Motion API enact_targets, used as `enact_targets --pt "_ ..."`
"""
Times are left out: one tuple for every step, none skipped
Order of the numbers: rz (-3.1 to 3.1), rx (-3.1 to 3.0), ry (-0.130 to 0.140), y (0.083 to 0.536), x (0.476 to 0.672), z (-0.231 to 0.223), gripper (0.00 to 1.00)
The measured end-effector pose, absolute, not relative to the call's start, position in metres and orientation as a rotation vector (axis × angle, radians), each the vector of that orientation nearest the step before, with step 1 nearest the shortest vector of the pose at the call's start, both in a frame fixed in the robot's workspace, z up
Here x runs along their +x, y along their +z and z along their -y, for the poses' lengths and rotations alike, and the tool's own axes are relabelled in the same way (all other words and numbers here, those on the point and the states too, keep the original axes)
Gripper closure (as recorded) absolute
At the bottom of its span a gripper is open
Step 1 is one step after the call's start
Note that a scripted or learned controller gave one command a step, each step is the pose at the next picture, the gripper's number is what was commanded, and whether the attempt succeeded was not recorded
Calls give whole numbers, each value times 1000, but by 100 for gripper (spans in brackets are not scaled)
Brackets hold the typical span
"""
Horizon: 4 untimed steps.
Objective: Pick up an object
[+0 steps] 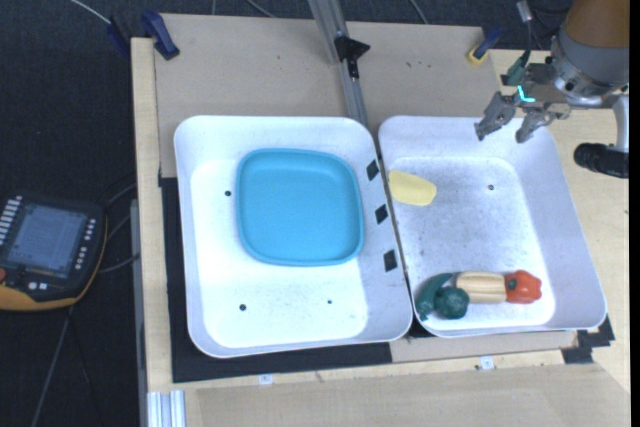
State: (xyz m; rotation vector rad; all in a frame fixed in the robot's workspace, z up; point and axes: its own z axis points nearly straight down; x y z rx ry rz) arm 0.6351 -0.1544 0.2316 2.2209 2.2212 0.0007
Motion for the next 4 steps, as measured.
enact_targets --pt "-2221 2221 1 231 635 154 0" --pt "-2225 2223 -4 172 641 151 0" --pt "-2223 2222 -2 130 641 153 0" --pt "-2224 2223 -3 94 640 153 0"
